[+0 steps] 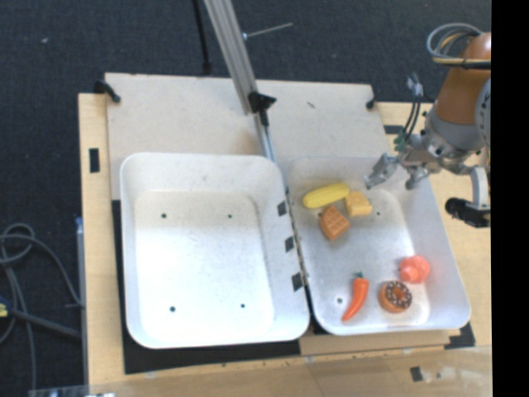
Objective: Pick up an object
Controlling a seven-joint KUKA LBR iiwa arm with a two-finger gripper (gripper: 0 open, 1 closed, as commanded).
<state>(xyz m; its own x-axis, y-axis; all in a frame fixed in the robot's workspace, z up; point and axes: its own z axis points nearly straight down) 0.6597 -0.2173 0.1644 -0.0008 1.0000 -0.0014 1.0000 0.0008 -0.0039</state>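
Here, gripper (395, 172) open, holding nothing, above right bin's (438, 246) far edge; corn (325, 195) nearby

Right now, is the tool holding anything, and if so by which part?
Nothing is held. The tool hangs over the right bin's far edge, nothing between its fingers; the yellow block lies nearest.
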